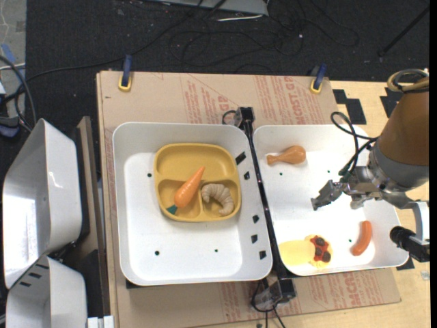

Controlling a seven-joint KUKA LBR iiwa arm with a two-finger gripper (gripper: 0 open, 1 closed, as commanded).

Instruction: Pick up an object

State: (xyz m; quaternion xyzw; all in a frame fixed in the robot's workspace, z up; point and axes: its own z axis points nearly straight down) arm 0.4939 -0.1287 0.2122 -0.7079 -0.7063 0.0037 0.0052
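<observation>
My gripper (326, 195) hangs over the middle of the right bin (273, 203), pointing left, with bare white floor under it. A brown chicken drumstick (287, 156) lies up and to its left near the bin's back. Down and to the right of the gripper lies an orange-red sausage (362, 238), close to the bin's right side. At the front of the bin rests a flat yellow piece (298, 253) with a red and dark topping (319, 248). The gripper touches none of them.
The left bin (136, 251) holds a yellow divided plate (171, 162) bearing an orange carrot (189, 186) and a pale curled piece (218, 197). A black divider (256, 183) runs between the bins. White containers (41, 190) stand off the bench at far left.
</observation>
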